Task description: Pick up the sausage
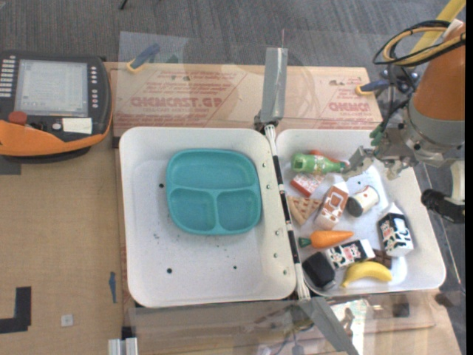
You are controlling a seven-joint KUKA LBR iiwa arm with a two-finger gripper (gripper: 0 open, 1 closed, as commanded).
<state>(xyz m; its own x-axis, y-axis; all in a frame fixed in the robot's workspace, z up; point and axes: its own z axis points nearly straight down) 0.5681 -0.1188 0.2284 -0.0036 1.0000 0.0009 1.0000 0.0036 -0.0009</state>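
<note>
We hover our gripper [384,154] (finger state unclear) at right, risking grabbing the green bottle [316,163] instead of the crowded sausage [363,200].

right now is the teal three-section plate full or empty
Empty: the teal three-section plate in the left white bin shows bare compartments; the toy food lies in the right white bin.

bench [66,220], brown surface. lying directly on it: two shallow white bins side by side, left bin [140,220] and right bin [429,265], touching along a central divider; teach pendant [52,106], orange and grey with screen, at far left corner; clear sheet with red lettering [185,98] behind the bins.
</note>
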